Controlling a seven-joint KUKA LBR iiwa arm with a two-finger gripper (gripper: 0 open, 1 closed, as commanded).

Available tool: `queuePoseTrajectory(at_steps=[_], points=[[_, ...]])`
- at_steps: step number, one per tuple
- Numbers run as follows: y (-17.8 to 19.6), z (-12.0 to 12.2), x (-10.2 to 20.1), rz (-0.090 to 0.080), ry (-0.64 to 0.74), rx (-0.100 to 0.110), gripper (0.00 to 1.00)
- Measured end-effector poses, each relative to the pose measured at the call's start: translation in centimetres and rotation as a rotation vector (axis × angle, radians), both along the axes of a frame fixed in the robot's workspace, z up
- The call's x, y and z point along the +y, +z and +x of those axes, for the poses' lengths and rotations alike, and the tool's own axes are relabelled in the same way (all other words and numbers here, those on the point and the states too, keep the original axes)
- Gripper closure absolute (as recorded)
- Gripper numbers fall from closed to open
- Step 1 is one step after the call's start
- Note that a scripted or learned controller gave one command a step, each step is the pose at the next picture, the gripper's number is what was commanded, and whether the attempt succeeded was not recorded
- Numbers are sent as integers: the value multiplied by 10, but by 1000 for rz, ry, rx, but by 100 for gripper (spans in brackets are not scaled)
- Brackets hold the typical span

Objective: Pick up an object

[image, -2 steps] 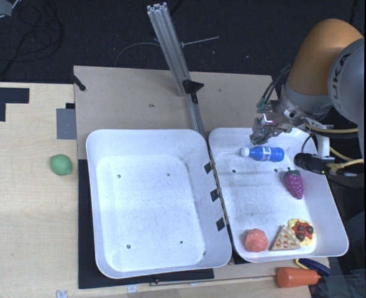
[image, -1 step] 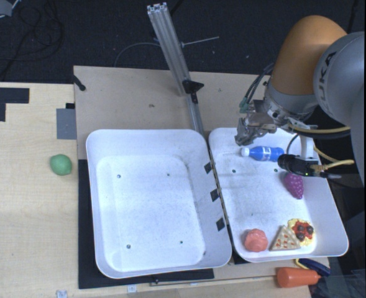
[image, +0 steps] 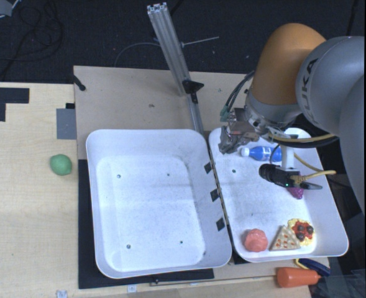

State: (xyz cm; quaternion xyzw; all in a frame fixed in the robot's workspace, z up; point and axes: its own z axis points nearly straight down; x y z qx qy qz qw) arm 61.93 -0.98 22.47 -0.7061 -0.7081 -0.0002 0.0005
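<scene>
A green ball (image: 61, 164) sits on the bench, well left of the left bin (image: 145, 203), whose white floor lies open. In the right bin (image: 245, 197) the gripper (image: 230, 143) hangs at the far left corner, close to the rim; I cannot tell whether it is released or clenched. A bottle (image: 259, 152) lies just beside it. A red ball (image: 255, 239) and a pizza slice (image: 292, 234) lie along the near edge, leaving the middle floor open.

A robotics lab: an industrial arm (image: 307, 67) over a plywood bench (image: 127, 101) bearing two white bins (image: 145, 197), cables (image: 40, 23) behind.
</scene>
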Motion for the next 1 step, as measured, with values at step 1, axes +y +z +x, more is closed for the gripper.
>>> queuePoseTrajectory(at_steps=[1], points=[[5, -15, 58, 0, 1, 0, 100]])
